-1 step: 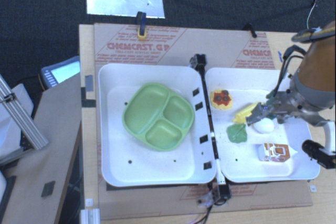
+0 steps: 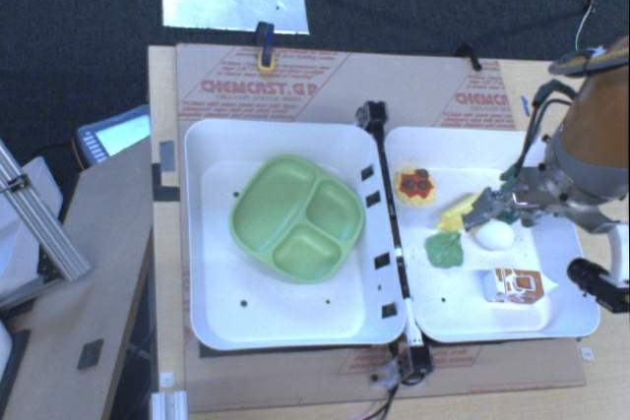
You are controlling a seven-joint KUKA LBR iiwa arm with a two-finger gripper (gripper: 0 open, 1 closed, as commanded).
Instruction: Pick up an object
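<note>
We start at the claw, which hangs low over the right-hand bin on the end of the grey arm reaching in from the right. Its tips are a dark blur against the clutter, so we cannot tell how they are set, and we see nothing clearly caught between them. The relation that matters is the short one — a white egg-shaped object lies just below the claw's tip, toward the near edge of the bin, close enough that it looks to be touching or nearly so. Its long axis runs roughly across the bin, left to right, which we judge would suit a closing from front and back. Just beside the claw on its left, partly tucked under it, sits a yellow piece. A little further out, down and to the left, is a green leafy item. Up and to the left lies a small round yellow-and-red thing. Below the egg, near the bin's front, stands a small orange-and-white carton. Well apart to the left, in the other bin, rests a green divided plate. We judge the egg the nearest candidate — a small drop toward it would do.
</note>
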